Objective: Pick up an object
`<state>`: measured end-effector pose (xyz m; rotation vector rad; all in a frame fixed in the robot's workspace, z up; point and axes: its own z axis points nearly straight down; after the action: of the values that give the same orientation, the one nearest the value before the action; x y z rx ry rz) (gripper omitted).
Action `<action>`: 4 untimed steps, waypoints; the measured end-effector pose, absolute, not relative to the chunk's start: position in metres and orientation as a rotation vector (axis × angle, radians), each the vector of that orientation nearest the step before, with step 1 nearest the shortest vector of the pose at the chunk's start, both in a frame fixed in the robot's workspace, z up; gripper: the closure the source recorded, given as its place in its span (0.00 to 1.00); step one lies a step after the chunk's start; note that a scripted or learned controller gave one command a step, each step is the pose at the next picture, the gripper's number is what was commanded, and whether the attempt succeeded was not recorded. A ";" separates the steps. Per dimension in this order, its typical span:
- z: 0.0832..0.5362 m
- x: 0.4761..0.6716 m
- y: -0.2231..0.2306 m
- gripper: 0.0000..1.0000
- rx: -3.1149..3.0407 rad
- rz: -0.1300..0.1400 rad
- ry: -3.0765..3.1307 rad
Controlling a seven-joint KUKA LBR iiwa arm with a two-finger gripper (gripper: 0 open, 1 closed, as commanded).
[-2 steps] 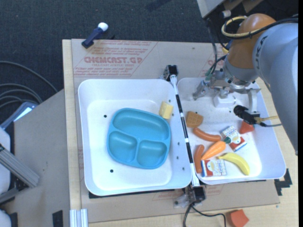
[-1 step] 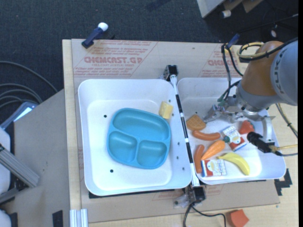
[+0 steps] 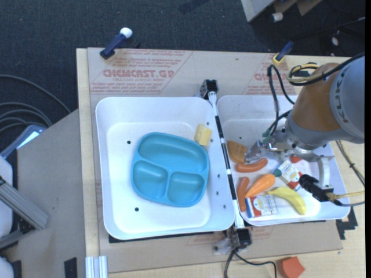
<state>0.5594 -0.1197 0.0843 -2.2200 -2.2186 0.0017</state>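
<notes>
sausage (image 3: 250, 167) in the right bin (image 3: 243, 106) lies just under our claw (image 3: 257, 151), lowered as if to grab it, though we cannot tell its grip state.

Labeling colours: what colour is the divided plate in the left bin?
Light blue; the divided plate shows plainly in the camera view.

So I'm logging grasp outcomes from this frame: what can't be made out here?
- Gripper fingers: too small and blurred, crowded against the hot dog; a hold cannot be judged.
- Right bin far side: hidden under the arm.
- Small bottle label: too small to read.
</notes>
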 end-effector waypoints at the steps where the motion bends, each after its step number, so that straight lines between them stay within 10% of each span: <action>1: 0.094 0.560 -0.120 1.00 -2.222 0.000 -2.219; 2: 0.094 0.560 -0.120 0.00 -2.222 0.000 -2.219; 3: 0.084 0.533 -0.112 0.00 -2.220 0.002 -2.219; 4: 0.094 0.533 -0.112 1.00 -2.221 0.001 -2.219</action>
<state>0.5332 -0.1122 0.0939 -2.2213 -2.2190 0.0006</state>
